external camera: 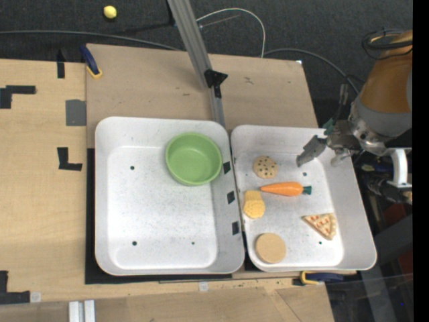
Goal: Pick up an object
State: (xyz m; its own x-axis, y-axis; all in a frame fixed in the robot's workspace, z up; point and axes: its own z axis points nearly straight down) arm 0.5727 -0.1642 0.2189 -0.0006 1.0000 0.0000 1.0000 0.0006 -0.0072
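Carrot [283, 189] lies in the middle of the right bin [348, 247], beside a cookie [265, 167]. The tool [310, 153] hangs over the bin's far right edge. I cannot tell its state.

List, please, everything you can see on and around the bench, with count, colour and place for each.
bins: two, white, side by side on the bench
bowl: one, green, left bin, upper right part
cookie: one, tan with dark chips, right bin, upper left
carrot: one, orange with green tip, right bin, middle
corn piece: one, yellow, right bin, left side
round cracker: one, tan, right bin, bottom
pizza slice: one, orange-yellow, right bin, lower right
ball: one, yellow, on the dark floor beyond the bench
arm: one, grey and orange, right
tool: one, grey, above right bin's upper right
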